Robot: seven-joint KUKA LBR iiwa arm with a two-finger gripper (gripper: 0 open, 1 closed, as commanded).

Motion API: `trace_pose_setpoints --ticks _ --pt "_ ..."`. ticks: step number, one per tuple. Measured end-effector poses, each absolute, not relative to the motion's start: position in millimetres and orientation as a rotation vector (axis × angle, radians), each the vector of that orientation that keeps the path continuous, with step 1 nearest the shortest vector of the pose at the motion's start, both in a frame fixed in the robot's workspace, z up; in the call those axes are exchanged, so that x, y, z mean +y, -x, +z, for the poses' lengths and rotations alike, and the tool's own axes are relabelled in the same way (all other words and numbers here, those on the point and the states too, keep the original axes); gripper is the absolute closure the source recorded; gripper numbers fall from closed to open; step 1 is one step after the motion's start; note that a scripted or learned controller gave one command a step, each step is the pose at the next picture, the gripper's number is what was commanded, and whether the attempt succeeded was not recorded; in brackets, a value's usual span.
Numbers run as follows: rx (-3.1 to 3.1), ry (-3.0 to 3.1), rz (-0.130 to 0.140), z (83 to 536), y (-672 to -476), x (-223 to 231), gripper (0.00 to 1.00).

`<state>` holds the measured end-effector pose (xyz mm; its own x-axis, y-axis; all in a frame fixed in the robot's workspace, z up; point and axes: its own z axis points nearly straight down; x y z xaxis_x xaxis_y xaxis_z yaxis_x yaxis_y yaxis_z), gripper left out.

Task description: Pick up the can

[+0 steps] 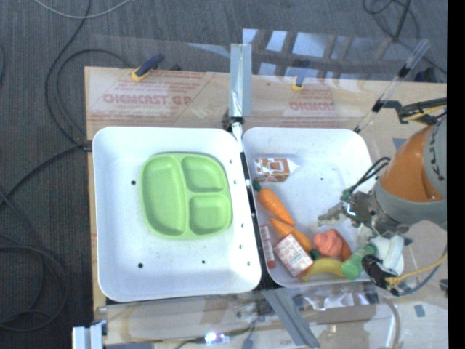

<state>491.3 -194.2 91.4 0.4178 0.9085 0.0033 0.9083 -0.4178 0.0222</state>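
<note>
In the camera view, the can (275, 168) is probably the brown-labelled piece lying on its side just above the carrot (276, 206) in the right bin (341, 140), though the label is too blurred to be sure. I judge it light, stiff and smooth. It is likely to roll, so it is best gripped across its round body at mid-length.

The gripper (347, 211) hangs well right of the carrot, and I cannot tell whether it is released or clenched. Nothing is seen in its hold.

A red-and-white box (293, 255), a banana (323, 269) and a red fruit (330, 243) crowd below the carrot. The can's right side looks open to approach.
</note>
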Motion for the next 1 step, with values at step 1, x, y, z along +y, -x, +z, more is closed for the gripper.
trace_pose_setpoints --ticks 1 --pt "1.465 -2.769 0.031 92.0 -492.7 -196.0 0.00"
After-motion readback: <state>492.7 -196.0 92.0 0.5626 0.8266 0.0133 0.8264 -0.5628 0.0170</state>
